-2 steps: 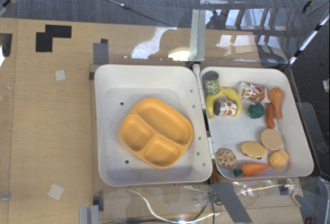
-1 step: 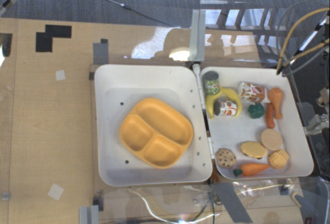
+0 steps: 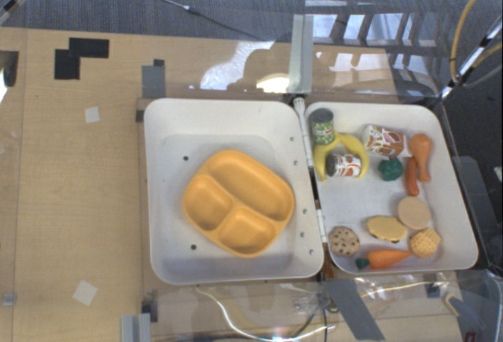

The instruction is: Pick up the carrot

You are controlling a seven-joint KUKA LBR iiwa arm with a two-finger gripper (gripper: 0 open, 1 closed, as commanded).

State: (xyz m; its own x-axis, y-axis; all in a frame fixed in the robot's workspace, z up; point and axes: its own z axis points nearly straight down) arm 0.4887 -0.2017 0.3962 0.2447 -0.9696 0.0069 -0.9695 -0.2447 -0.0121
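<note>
The wooden surface [image 3: 71,207] bears two white bins side by side. The left bin [image 3: 169,258] holds a yellow divided plate [image 3: 238,200]. The right bin [image 3: 460,230] holds toy food: a banana [image 3: 339,148], a juice carton [image 3: 383,141], a drumstick [image 3: 422,150], two cans, a cookie [image 3: 343,240]. The carrot [image 3: 385,258] lies along this bin's near edge, between cookie and corn [image 3: 425,241]. The claw's state cannot be told.

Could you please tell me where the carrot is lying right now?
The carrot lies in the right bin, at its near edge, between the cookie and the waffle-like yellow piece.
</note>
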